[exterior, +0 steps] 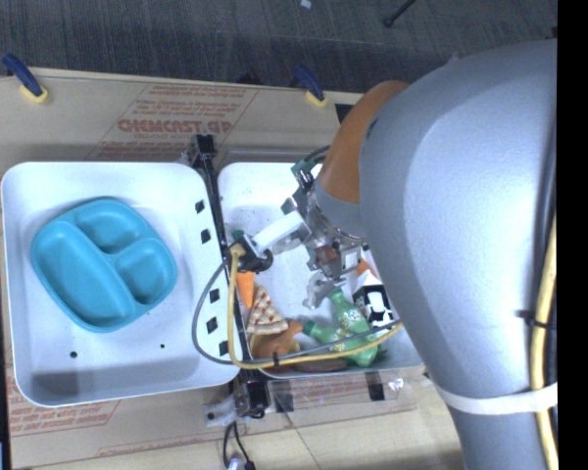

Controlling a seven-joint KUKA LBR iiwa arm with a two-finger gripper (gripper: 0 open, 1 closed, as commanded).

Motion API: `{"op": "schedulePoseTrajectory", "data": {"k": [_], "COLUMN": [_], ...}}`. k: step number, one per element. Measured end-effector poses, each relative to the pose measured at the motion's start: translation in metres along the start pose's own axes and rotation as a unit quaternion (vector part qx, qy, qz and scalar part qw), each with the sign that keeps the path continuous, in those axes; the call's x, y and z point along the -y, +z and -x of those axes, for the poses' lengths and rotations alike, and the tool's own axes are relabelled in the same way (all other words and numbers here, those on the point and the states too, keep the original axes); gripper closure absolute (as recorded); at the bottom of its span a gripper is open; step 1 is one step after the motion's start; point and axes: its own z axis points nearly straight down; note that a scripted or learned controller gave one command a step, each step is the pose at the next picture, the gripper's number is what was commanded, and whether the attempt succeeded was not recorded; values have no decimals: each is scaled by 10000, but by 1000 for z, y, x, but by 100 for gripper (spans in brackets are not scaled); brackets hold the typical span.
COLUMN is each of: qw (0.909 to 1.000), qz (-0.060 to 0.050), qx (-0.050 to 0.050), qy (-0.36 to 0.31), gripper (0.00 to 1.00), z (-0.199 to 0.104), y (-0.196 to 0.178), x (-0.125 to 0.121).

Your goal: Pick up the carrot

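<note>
Gripper [325,274] hangs low over the right bin [260,179]; I cannot tell its grip. The carrot [244,289] lies by that bin's left wall, beside a waffle [264,308]. It could grab the wrong toy.

We see a bright turquoise plastic plate with three compartments [102,260] in the plain white shallow left bin [20,292]. In the white right bin [260,186] lies a solid orange carrot [244,289], next to a tan waffle-patterned wedge [265,311] with a criss-cross grid, a brown toy lump [276,340] and a green plastic item [341,323]. The big arm [461,233] is smooth grey with an orange band [345,160]. The brown cardboard sheet [167,116] under the bins carries faded red printing, and blue clamps [24,76] grip its far edge.
</note>
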Motion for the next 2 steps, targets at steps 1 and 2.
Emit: {"op": "schedulePoseTrajectory", "data": {"k": [1, 2], "qw": [10000, 10000], "qz": [0, 0], "qx": [0, 0], "qy": [0, 0], "gripper": [0, 0], "z": [0, 0], "y": [0, 0], "x": [0, 0]}}
